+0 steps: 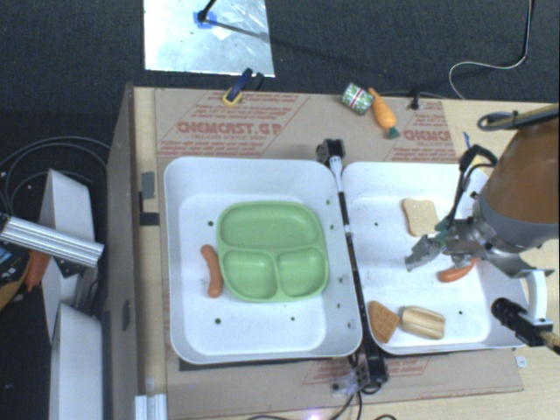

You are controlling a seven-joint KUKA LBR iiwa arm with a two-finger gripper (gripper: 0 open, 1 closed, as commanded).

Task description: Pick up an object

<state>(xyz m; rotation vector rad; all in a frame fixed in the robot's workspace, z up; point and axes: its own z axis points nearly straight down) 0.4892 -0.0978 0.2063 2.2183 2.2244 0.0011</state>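
My gripper (442, 250) hangs low over the right bin (385, 191), at the end of the grey arm with its orange band (525, 173). A small red sausage (456, 274) lies on the bin floor just below and right of it, partly under the wrist; nothing shows held. A slice of toast (420, 215) lies up and left of the gripper. A bread roll (423, 322) and an orange cracker (382, 320) rest near the bin's front wall.
The left bin (188, 234) holds a green divided plate (271, 250) and an orange sausage (211, 271) beside it. Behind the bins, a toy carrot (383, 112) and a small can (357, 97) lie on the cardboard. A black divider (346, 234) runs between the bins.
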